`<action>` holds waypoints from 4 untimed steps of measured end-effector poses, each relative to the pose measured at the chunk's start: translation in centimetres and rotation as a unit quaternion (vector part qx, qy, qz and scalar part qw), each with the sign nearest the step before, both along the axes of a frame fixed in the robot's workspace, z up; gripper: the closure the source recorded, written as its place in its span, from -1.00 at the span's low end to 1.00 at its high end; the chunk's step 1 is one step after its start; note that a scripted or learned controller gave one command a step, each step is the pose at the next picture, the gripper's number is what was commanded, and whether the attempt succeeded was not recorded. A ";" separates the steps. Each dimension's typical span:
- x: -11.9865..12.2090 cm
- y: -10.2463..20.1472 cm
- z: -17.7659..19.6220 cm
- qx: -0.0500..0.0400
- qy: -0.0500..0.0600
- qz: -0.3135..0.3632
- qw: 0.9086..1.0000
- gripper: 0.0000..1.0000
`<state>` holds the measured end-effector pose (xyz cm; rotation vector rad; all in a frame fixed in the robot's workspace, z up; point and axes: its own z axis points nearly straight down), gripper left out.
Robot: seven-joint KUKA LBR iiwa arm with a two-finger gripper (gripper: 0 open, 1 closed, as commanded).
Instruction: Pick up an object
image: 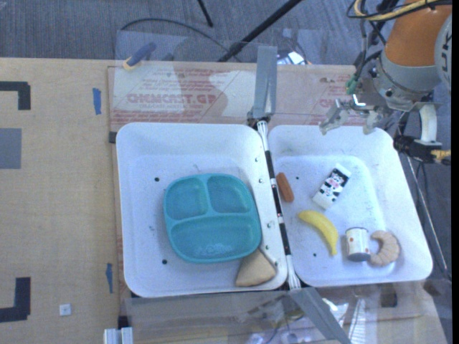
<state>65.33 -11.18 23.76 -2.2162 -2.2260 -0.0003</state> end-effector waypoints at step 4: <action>-8.8 4.7 -5.3 0.000 0.000 -0.105 0.995 1.00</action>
